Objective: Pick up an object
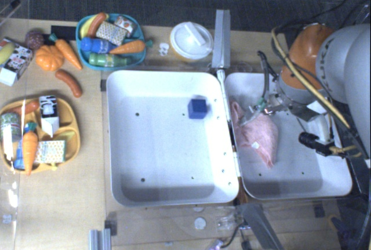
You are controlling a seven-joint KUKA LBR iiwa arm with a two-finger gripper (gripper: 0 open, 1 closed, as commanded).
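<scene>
A small blue cube (197,108) lies in the left white bin (145,173), near its upper right corner. A crumpled pink object (259,137) lies in the right white bin (301,185), against its left side. My gripper (264,107) hangs low over the right bin, right at the upper edge of the pink object, on the grey arm with the orange band (307,46) that comes in from the right. I cannot make out whether the gripper touches the pink object.
A metal divider post (220,40) stands between the bins at the back. A white lidded bowl (190,40), a blue basket of toy food (110,41) and a yellow tray of toy food (40,133) sit outside the bins. Cables (324,144) trail over the right bin.
</scene>
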